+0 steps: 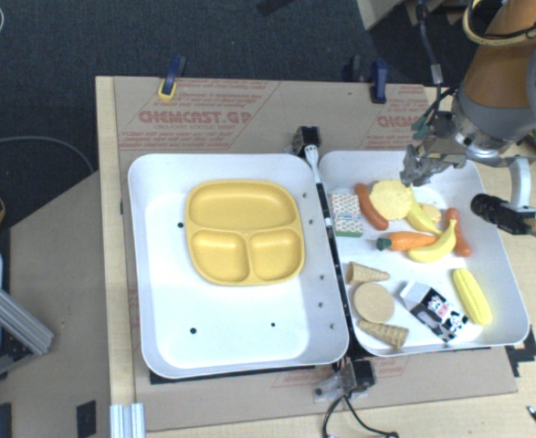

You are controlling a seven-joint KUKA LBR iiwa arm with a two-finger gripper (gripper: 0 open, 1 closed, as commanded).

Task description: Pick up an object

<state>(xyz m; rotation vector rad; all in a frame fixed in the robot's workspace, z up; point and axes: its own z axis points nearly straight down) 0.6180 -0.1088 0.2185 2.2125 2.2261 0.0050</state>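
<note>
Camera view: the gripper (pixel 420 169) hangs in the upper right of the frame, over the right bin (pixel 505 286), just above the pale yellow round piece (pixel 391 199). No object sits between the jaws; whether they are released or clenched cannot be told at this angle. Step in hand appears to be approach. Next move: descend onto the piece, beside the banana (pixel 436 245), then close.

Bright even light, soft shadows, slightly soft focus.
</note>
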